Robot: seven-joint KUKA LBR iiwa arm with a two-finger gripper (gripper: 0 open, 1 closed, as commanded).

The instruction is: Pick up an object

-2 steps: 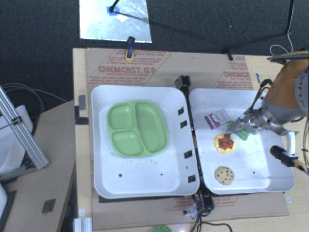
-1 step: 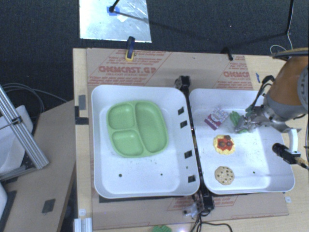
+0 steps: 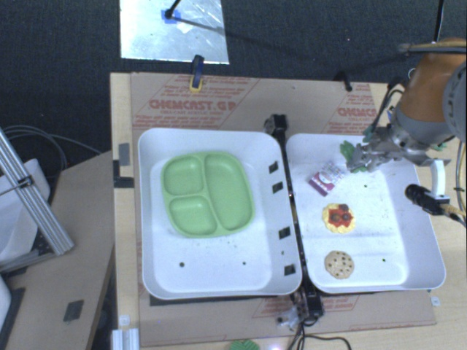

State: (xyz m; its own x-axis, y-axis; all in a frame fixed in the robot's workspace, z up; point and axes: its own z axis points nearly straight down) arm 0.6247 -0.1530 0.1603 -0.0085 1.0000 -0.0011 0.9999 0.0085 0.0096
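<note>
Camera view: your gripper [image 3: 363, 159] sits low at the right bin's [image 3: 423, 268] far edge, touching a green item [image 3: 346, 151], finger state unreadable, so you risk a rim strike or shoving it aside, while wrapper [image 3: 325, 179], pizza [image 3: 339, 218] and cookie [image 3: 338, 264] lie untouched.

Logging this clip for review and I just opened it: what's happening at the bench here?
A grey and orange arm reaches in from the right, with its gripper low over the far part of the right bin, beside a small green item. A pink and white packet, a pizza-like toy and a cookie lie in that bin. The left bin holds a green divided tray. Nothing looks lifted yet.
</note>
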